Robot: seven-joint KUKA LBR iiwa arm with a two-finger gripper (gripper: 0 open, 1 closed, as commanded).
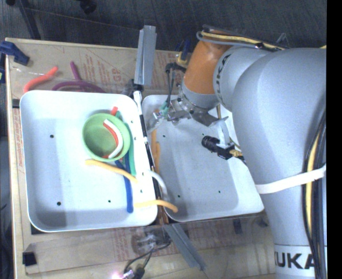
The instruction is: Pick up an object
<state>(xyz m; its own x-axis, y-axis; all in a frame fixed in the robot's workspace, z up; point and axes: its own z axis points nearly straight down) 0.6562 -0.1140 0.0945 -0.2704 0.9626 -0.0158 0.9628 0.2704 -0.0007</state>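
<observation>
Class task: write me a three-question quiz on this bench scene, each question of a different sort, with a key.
1. True or false: the green bowl sits in the right bin.
2. Which bin is the end effector above? A) left B) right
3. Fill in: a yellow strip lies just below the ____ bowl.

Key: 1 false, it sits in the left bin; 2 B, near its top left corner; 3 green.

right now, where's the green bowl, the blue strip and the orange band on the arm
green bowl (99, 137): camera view, bare inner floor
blue strip (129, 195): camera view, middle of its length
orange band (202, 65): camera view, its lit side
</observation>
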